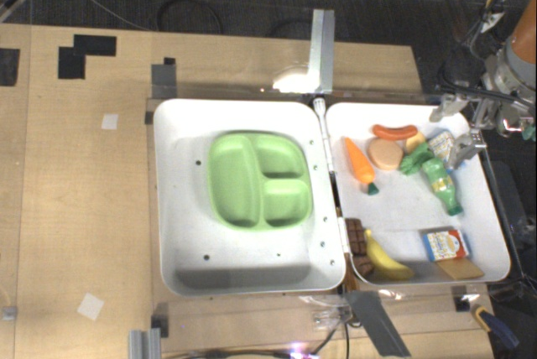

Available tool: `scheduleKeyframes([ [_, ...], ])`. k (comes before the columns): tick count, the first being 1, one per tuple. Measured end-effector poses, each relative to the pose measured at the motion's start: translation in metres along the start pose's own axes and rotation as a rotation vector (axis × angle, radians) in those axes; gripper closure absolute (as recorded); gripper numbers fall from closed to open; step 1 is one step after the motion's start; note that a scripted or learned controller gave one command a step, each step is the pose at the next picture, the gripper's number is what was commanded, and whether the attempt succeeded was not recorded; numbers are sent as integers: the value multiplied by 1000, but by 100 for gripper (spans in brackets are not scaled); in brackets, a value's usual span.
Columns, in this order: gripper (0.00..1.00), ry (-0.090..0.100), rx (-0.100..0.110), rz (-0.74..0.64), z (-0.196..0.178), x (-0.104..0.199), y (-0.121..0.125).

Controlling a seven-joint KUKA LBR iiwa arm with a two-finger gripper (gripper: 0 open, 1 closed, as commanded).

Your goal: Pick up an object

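Wooden bench point(75, 206) bears two white bins point(180, 198); jaws point(457, 127) hang spread open over right bin.

Even overhead light, soft shadows, slight blur, glare behind the bins point(295, 80).

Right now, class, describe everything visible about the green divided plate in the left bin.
The green divided plate is light green, matte and plastic-looking, a rounded square with three compartments: one long section on the view's left and two smaller ones on the right, split by raised ridges. It lies flat, slightly rotated, near the middle of the left white bin, resting on the bin floor. Nothing sits in it or touches it otherwise.
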State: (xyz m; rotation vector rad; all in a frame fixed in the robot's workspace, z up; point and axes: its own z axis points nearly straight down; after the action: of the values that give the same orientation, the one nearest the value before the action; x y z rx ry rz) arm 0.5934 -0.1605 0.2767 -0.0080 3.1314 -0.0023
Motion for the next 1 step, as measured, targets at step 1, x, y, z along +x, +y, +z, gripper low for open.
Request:
scheduleKeyframes([
  [1,0,15,-3,19,139,38,-25],
])
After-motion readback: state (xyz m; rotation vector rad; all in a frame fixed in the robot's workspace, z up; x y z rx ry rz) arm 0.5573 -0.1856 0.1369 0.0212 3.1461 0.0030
